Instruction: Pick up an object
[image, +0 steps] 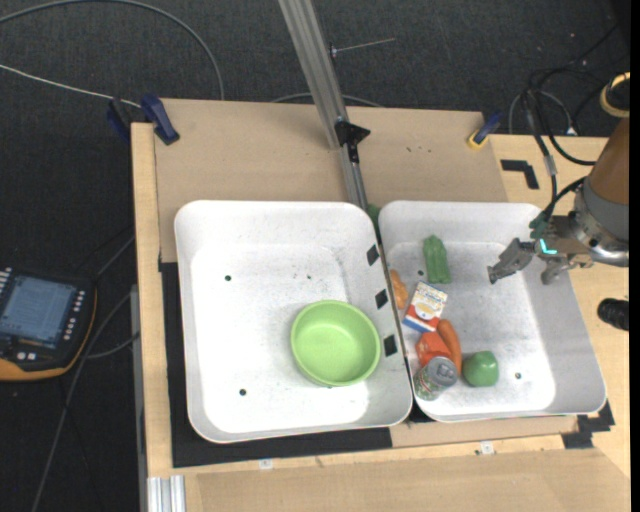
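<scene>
Two white bins sit side by side on a brown bench. The left bin (210, 300) has a green bowl (335, 343) in it, near the wall next to the other bin. The right bin (570, 330) holds a small heap of things along its left wall. At the top of the heap is a long green thing (435, 259), standing a bit apart from the others. Below it lies a little white carton (428, 302) with red and blue on it, and just beside that, against the wall, is a small orange thing (399, 290). Lower down is an orange carrot (450, 340), touching a round can (436, 375) with a shiny top. Just to the right of the can sits a small green ball-like thing (481, 369). The gripper (527, 260) comes in from the right and hangs over the upper right part of the right bin. Its two dark fingers (505, 264) are spread apart, and nothing is between them. It is well apart from the heap; the long green thing is the nearest. A grey pole (320, 70) leans in from the top, down to where the two bins meet. A hand-held screen (40, 310) rests on the dark floor at the far left.
</scene>
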